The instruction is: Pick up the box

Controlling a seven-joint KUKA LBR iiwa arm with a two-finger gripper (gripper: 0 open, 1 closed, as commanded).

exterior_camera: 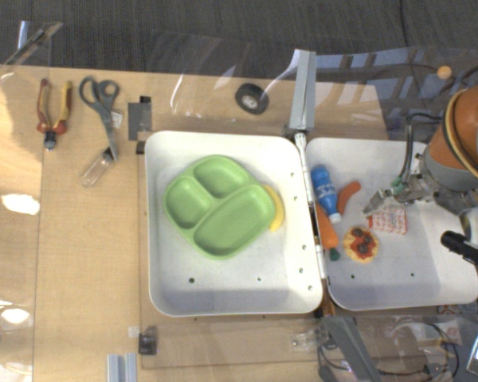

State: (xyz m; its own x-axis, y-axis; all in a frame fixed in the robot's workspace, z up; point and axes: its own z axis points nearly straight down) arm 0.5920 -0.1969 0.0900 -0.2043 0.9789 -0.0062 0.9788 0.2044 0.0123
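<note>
Looking at the right bin (430, 289), we find the small red-and-white box (389, 220) right of centre frame, the gripper (392, 193) just above it. It looks light, thin, crushable cardboard; we would pinch its opposite edges.

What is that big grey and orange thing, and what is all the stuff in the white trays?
It is a robot arm, seen by a camera above the bench. Its gripper is low in the right bin, just above a small red and white box it should pick up. The box lies flat, not held. Nearby are a blue bottle, a carrot, a sausage and a toy pizza. The left bin has a green tray. Scissors and pliers lie on the bench.
</note>
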